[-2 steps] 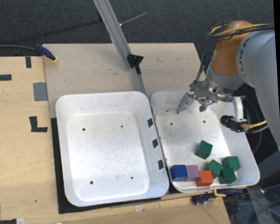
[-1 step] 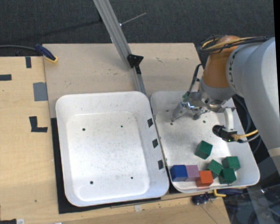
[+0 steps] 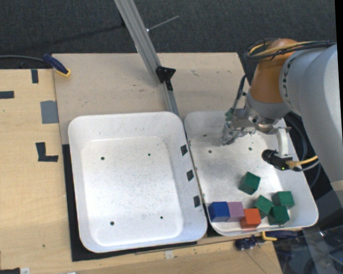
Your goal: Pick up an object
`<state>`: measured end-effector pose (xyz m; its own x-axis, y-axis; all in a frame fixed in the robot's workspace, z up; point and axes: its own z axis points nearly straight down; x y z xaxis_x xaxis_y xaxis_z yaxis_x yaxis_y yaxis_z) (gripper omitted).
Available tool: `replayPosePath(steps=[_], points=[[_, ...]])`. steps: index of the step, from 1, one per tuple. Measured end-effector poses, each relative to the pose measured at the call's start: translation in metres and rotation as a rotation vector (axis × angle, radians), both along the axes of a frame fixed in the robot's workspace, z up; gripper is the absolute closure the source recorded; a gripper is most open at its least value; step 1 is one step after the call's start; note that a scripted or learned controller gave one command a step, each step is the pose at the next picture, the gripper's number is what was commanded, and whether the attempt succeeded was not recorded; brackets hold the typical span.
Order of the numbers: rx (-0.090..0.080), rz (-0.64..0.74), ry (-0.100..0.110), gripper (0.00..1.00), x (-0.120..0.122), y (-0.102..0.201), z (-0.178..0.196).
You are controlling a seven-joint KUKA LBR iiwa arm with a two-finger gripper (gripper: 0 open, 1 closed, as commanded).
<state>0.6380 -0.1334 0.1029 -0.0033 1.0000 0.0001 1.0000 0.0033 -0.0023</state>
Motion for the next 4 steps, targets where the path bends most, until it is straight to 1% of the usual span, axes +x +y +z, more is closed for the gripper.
replayPosePath(steps=[1, 2, 3, 4], points=[[-0.001, -0.003, -0.006, 1.0, -0.008, -0.004, 0.057], [-0.001, -0.001, -0.007, 1.0, 0.001, -0.004, 0.103], [0.0, -0.002, -0.005, 1.0, 0.002, -0.004, 0.134], [0.001, 0.002, -0.001, 1.0, -0.018, 0.05, 0.139]])
